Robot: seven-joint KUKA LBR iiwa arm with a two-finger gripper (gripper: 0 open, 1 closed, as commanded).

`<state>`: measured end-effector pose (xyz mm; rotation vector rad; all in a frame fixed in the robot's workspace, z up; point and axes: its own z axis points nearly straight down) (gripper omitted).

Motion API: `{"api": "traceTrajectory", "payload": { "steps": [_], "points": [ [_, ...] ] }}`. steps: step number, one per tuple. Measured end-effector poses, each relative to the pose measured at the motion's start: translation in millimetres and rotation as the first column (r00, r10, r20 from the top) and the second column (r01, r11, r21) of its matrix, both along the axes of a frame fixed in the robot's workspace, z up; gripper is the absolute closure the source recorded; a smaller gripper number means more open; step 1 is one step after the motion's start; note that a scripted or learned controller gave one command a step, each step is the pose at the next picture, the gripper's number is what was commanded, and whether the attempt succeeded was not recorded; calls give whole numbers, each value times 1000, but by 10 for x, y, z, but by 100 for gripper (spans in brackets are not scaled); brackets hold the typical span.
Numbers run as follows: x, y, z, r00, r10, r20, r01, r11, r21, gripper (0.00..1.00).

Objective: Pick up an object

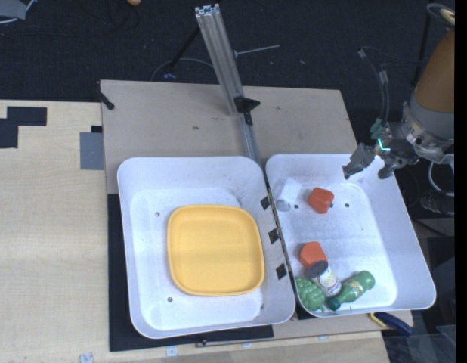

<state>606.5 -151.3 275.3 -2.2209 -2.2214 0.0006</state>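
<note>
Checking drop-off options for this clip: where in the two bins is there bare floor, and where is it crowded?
Right bin: bare along the right side, beside the orange block. Crowded at the near edge: second orange block, small bottle, green pieces. Left bin: bare strips around the yellow plate.

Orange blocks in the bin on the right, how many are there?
2. One orange block sits near the top of the right bin, below the hand. The other orange block lies lower, touching the small bottle. More could hide under the green toys.
</note>
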Motion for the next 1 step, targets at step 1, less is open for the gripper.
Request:
{"api": "traceTrajectory", "payload": {
  "steps": [1],
  "points": [
    [0, 0, 0, 1000, 0, 0, 0, 1000, 0, 0]
  ]
}}
